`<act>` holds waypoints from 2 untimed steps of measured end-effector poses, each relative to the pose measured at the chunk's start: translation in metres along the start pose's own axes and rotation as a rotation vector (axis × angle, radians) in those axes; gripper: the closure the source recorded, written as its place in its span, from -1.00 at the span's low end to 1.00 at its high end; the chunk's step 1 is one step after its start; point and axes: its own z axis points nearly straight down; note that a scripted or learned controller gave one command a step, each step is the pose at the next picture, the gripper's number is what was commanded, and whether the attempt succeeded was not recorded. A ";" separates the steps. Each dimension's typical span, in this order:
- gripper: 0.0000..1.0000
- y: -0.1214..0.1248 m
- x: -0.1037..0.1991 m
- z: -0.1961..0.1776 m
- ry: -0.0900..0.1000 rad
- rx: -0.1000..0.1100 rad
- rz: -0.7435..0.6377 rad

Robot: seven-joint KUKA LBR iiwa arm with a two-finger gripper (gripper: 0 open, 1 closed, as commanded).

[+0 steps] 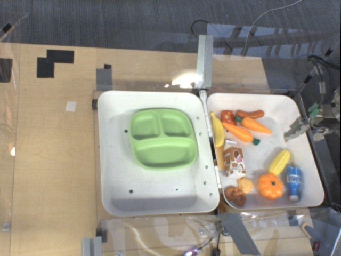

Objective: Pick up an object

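Observation:
The right white bin (298,106) holds several toy foods. A yellow banana (217,129) lies along its left wall, and two orange carrots (238,132) (257,125) lie beside a brown sausage (250,113) and a red piece (227,116). A snack packet (234,161) lies in the middle. Near the front are a corn cob (279,161), a blue bottle (293,182), an orange pumpkin (270,186) and brown pastries (236,194). My gripper (294,130) hangs at the bin's right rim, above and right of the corn, with nothing seen in it.
The left white bin (112,143) holds a green divided plate (162,138). A metal post (204,57) stands behind the seam between the bins. Cables and arm hardware (322,111) crowd the right edge. Bare wooden bench (48,143) lies to the left.

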 end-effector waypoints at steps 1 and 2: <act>-1.00 0.061 0.015 0.130 0.001 0.003 0.066; -1.00 0.100 0.040 0.167 -0.002 -0.028 -0.001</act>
